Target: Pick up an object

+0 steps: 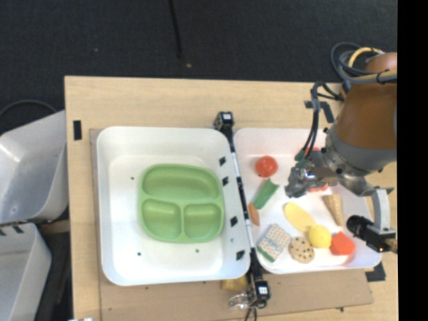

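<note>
The right bin [281, 142] holds several toy foods. A red tomato [266, 166] lies at its upper left, with a green cucumber piece [265, 194] just below it. A yellow banana [297, 215], a lemon [319, 236], a cookie [301, 249] and a checkered green-and-white block [273, 242] lie along the front. An ice-cream cone [334, 208] and an orange-red piece [342, 244] lie at the right. My gripper [299, 182] hangs over the middle of this bin, right of the cucumber and just above the banana. The arm hides the bin's far right part.
The left bin [114, 246] holds a green divided plate [180, 202]. A small orange piece [253, 214] lies against the divider between the bins. Black clips [223, 120] sit at both ends of the divider. A black part of the arm [366, 229] hangs over the right bin's front corner.
</note>
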`<state>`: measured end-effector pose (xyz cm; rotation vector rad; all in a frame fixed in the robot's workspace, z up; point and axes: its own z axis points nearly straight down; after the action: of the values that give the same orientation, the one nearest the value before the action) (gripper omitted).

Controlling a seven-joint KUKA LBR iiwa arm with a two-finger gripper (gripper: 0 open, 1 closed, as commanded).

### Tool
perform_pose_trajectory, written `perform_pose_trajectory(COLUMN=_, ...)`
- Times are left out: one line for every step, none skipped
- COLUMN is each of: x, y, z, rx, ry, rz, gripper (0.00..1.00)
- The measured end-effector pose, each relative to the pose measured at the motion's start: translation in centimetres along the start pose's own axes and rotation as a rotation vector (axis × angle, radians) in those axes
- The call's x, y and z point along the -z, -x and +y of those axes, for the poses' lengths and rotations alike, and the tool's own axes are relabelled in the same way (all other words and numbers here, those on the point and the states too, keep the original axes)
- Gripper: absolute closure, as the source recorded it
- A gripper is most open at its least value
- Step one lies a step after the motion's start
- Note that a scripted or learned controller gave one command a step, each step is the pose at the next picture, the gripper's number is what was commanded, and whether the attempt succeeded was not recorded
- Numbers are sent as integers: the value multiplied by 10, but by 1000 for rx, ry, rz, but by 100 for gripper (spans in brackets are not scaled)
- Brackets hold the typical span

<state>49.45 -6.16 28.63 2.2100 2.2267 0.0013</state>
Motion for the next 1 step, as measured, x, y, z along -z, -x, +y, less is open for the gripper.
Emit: perform_pose_trajectory(x=10, y=1, z=1, rx=10, ry=1, rz=-1, gripper=100)
